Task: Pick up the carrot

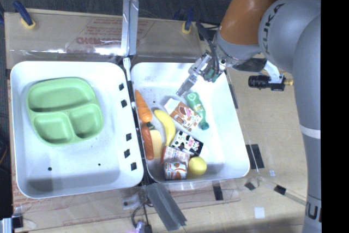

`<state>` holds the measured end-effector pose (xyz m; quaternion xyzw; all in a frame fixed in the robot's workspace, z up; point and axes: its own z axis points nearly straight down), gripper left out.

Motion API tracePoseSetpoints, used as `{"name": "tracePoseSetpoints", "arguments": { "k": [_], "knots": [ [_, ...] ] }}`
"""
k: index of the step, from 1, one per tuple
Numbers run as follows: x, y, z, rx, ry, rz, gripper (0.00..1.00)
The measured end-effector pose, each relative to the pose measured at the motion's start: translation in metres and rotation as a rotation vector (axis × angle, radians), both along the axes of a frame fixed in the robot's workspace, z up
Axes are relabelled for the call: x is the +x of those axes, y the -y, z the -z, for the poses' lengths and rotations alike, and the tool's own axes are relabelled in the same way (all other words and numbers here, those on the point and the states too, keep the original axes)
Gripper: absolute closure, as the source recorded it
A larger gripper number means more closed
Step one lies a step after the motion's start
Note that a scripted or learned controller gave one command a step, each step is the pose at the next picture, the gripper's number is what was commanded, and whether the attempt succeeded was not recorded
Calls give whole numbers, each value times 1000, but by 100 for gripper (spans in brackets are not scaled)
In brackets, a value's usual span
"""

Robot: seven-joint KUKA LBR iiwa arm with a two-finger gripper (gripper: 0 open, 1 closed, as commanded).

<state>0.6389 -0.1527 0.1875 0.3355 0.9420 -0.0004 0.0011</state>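
Although the task names it, the carrot [143, 107] lies untouched in the right bin [232, 133], close along that bin's left wall and toward its middle, its orange body running from far to near at a slight slant. Nothing of the pick looks done: the gripper [185, 86] hangs well apart from the carrot, over the far part of the same bin, up and to the right of it. Whether it is spread or closed cannot be told from this view, and nothing shows in its grasp. Reaching, closing and lifting all remain, as I judge it.

Crowding is the trouble. Just near of the carrot lies a longer orange piece [148, 142] against the same wall, easy to mistake for it. A banana [166, 125] curves right beside the carrot on its right, so a finger has little room on that side, and the wall hems the other. Further right sit a printed carton [185, 115], a green bottle [196, 108], a black-and-white patterned box [187, 144], a cup [175, 163] and a lemon [197, 165]. The left bin [65, 177] holds a green divided tray [64, 111].
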Motion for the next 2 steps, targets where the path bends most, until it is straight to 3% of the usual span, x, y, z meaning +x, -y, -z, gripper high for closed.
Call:
{"name": "tracePoseSetpoints", "arguments": {
  "k": [1,2],
  "knots": [
    [-9,-51,80,1,-3,-321,0],
    [-8,-51,68,0,-1,-323,100]
  ]
}}
